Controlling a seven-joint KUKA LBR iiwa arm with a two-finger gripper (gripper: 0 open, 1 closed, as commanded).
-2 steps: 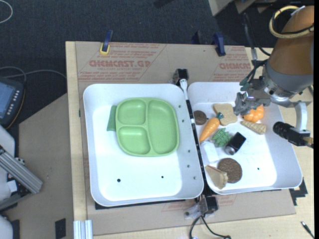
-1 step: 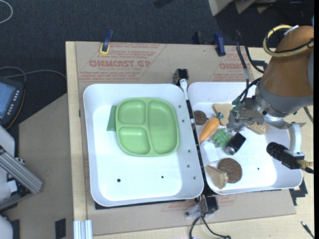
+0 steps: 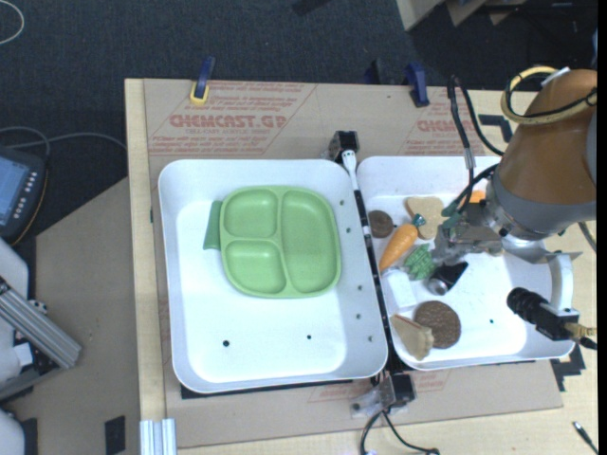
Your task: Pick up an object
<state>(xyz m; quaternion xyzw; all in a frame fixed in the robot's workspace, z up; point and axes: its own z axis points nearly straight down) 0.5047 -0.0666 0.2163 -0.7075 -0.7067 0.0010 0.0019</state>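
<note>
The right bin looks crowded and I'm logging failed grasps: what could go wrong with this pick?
The gripper is low among tightly packed items, so it may nudge the carrot or green piece instead of grasping one cleanly. It could also pinch two neighbours together. The right bin's dividing wall is close, risking contact.

A desk [image 3: 142, 254] topped with brown cardboard printed in red lettering carries two shallow white bins side by side. The left bin [image 3: 185, 254] and the right bin [image 3: 493, 335] touch along their inner edges. Blue clamps [image 3: 202, 79] grip the far edge of the cardboard, near the bins' back corners.
</note>
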